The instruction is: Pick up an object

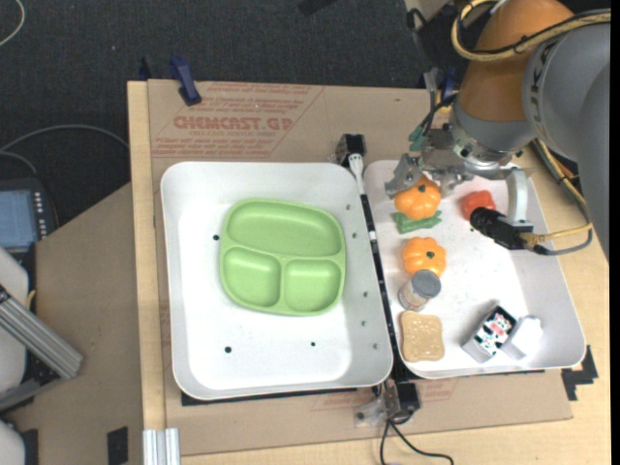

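The gripper (418, 174) hangs over the upper small orange plastic pumpkin on its green leaf base (418, 202), upper centre-right of the frame in the right shallow white bin (557, 303). Grasp state: cannot tell. Risks: a round body may slip free; a second orange pumpkin (424, 256) just below could be knocked.

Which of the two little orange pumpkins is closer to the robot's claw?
The upper pumpkin, lying on a green leaf right beneath the gripper; the other pumpkin sits lower, beside a small can.

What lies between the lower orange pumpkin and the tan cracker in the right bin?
A small grey-topped can, seen in the camera view, sits between pumpkin and cracker.
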Robot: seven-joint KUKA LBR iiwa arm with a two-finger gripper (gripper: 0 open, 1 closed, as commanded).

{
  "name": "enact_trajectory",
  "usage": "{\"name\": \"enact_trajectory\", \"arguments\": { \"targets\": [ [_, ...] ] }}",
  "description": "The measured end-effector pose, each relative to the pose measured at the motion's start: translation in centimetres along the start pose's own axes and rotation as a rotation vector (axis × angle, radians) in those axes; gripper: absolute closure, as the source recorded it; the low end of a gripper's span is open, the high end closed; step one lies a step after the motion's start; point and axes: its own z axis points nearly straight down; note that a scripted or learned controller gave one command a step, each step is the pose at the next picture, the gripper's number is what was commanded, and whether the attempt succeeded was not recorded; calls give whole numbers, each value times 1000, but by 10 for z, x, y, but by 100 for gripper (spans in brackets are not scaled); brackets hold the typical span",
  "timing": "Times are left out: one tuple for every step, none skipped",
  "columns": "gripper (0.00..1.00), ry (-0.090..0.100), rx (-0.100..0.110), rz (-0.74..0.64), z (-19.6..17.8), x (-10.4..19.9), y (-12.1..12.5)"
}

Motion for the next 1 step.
{"name": "enact_trajectory", "arguments": {
  "targets": [
    [100,1,9,2,0,75,-37]
  ]
}}
